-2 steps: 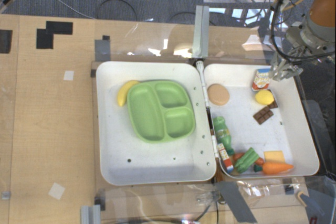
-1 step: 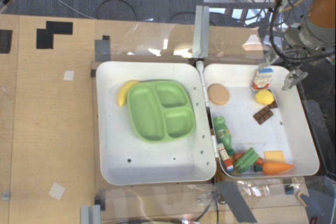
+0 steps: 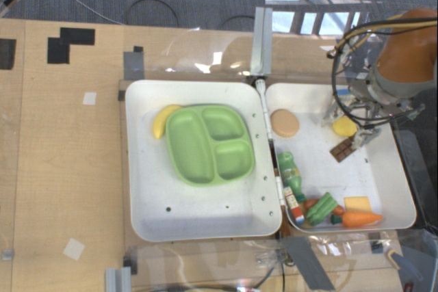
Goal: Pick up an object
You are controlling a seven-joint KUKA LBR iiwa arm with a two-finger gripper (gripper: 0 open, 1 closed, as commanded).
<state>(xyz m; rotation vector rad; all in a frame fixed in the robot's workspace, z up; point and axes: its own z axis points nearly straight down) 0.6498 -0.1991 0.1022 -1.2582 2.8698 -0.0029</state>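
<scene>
Claw (image 3: 350,125) hung over the right bin (image 3: 390,174), arm (image 3: 404,55) bent in from the right; grip state unclear. Rounded yellow piece (image 3: 344,126) right at the claw, flat brown block (image 3: 341,150) just below it. Tan disc (image 3: 285,123) left of it. Wood-grain desk (image 3: 61,167).
</scene>
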